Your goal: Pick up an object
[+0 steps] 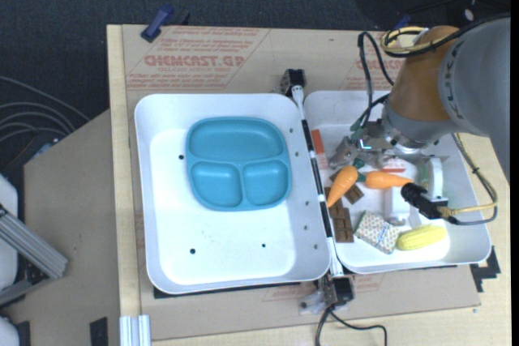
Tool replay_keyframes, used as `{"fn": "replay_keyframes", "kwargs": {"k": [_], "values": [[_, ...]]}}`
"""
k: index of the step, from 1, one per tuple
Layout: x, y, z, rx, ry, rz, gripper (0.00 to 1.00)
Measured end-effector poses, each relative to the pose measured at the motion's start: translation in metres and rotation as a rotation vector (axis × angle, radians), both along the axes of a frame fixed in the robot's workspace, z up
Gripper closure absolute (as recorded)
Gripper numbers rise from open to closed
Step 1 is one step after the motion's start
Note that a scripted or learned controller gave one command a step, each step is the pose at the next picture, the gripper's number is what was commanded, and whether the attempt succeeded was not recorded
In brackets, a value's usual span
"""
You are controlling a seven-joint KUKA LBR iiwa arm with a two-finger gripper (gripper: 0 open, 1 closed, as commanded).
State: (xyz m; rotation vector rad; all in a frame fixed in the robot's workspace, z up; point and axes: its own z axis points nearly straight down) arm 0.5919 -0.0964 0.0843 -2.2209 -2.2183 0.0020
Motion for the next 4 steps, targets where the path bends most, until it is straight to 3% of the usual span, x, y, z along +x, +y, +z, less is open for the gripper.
{"fn": "replay_keyframes", "kwargs": {"k": [1,2,3,4], "values": [[0.001,0.0,0.01,0.0,-0.002,0.0,1.0],[0.001,0.0,0.01,0.0,-0.002,0.0,0.0],[0.065,0.005,0.0,-0.001,-0.003,0.002,0.0],[0.06,-0.003,0.001,-0.001,-0.001,0.002,0.0]]}}
